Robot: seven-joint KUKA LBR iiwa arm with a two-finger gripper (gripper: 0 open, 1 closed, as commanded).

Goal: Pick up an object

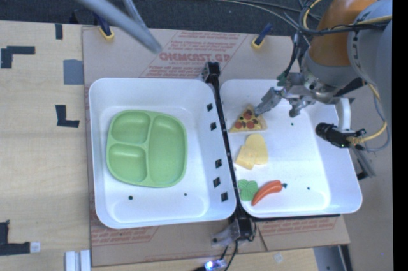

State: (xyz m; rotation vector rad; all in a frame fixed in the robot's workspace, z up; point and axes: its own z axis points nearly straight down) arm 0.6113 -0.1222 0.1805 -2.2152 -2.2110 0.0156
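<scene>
Pizza slice (247, 120), tip pointing up-right, toward open pincer (281, 102)

Left bin (102, 136): holds a divided plate (146, 147), toward its 9 o'clock side.
Right bin (331, 180): touches the left bin's 3 o'clock wall.
Pizza slice (247, 121): right bin, 10 o'clock corner.
Cheese wedge (252, 152): just at 6 o'clock of the pizza slice.
Carrot (266, 192): at 6 o'clock of the cheese wedge.
Claw (282, 104): above the right bin, at 2 o'clock of the pizza slice.
</scene>
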